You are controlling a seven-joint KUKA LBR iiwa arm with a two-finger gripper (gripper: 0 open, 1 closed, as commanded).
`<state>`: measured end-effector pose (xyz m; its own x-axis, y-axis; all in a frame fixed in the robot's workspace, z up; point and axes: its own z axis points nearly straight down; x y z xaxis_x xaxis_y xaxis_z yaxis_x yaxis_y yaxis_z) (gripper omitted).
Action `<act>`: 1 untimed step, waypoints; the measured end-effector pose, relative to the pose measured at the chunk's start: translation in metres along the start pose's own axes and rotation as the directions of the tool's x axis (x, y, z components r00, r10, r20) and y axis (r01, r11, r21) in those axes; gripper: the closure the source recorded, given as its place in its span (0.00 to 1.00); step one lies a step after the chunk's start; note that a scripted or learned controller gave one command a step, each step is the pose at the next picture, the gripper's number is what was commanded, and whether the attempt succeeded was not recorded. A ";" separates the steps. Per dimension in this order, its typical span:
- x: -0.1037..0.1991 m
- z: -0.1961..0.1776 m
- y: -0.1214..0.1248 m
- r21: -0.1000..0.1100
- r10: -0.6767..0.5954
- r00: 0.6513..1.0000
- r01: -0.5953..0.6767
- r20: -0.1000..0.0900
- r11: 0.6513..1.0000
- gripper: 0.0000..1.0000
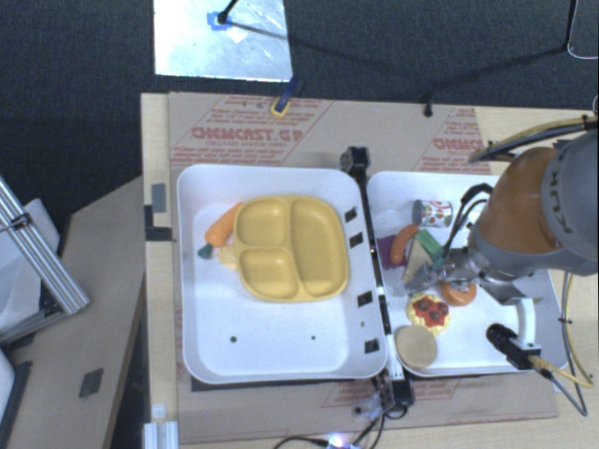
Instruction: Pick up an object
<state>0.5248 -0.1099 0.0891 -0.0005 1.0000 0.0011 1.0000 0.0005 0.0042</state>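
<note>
Tool sits low in the view-right bin, over the toy cluster at that bin's left-centre. Open vs clenched can't be told: wrist + clutter hide it, so no grasp claimed. Task names no particular object, so the likely target is whatever lies right at the tool. That's prob. the orange piece, touching or just beside it on the arm side, or the pizza toy just below it in view. A green piece and a sausage toy lie just up-view of the tool. A small can is farther up near the bin's top wall. A tan disc rests at the bottom edge by the divider. Things are packed close, which is prob. why the approach is top-down, not from the side: less shoving of neighbours. Judged step: lowering onto / trying a grasp, w/ nothing seen lifted yet. Risk: pinching two toys at once, or nudging one away. Farther out, the view-left bin holds a yellow divided plate w/ a carrot against its left edge. Both are well apart from the tool and play no part now. Both bins sit on the desk.
</note>
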 end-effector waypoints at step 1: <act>-0.005 -0.013 0.003 -0.016 0.003 1.000 -0.002 0.012 1.000 1.00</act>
<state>0.5277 -0.1145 0.1017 0.0022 0.9999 -0.0112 0.9998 -0.0019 0.0199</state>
